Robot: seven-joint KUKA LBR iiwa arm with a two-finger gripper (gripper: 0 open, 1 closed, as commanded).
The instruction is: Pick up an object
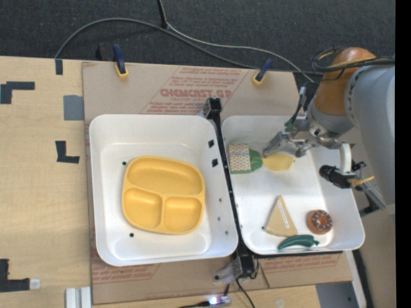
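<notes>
The right bin [334, 201] holds several small items. A pale yellow lemon-like piece [279, 163] lies near its back. Left of it is a checkered block [238, 157] with a green piece [255, 162] against it. At the front sit a tan wedge [280, 217], a brown donut [319, 221] and a green pepper [297, 241]. My gripper [283, 149] hangs open right over the back edge of the yellow piece, with nothing between its fingers.
The left bin [103, 172] holds a yellow divided plate [164, 194]. A black divider clip [213, 108] sits where the bins meet. The arm's grey body and orange band [337, 85] fill the upper right, and a black bracket [337, 175] sticks out over the right bin's rim.
</notes>
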